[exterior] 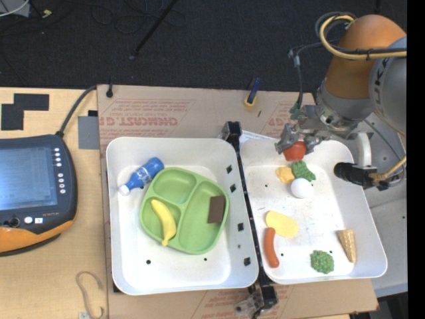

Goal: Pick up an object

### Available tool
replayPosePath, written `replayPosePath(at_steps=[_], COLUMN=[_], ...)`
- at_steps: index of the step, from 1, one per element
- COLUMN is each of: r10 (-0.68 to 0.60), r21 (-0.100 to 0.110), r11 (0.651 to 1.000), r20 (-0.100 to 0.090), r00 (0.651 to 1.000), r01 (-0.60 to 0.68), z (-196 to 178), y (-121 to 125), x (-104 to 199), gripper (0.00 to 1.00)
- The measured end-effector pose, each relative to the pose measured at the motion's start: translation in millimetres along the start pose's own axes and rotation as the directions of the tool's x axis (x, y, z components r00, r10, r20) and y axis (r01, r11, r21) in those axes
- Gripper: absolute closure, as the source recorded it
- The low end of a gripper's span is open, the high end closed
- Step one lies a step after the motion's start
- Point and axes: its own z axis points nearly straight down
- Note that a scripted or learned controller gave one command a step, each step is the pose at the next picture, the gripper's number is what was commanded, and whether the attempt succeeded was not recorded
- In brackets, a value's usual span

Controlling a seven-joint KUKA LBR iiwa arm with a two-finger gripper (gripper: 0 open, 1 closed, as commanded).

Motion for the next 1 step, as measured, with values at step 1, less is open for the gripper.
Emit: replayPosePath(at_steps=[1], r10=[-0.002], r21=[0.007], r11=[1.0], r20=[-0.002], r00=[1.0], r01=[0.002], z=[-6.2], y=[-39.9], x=[32.2], gripper=[1.0])
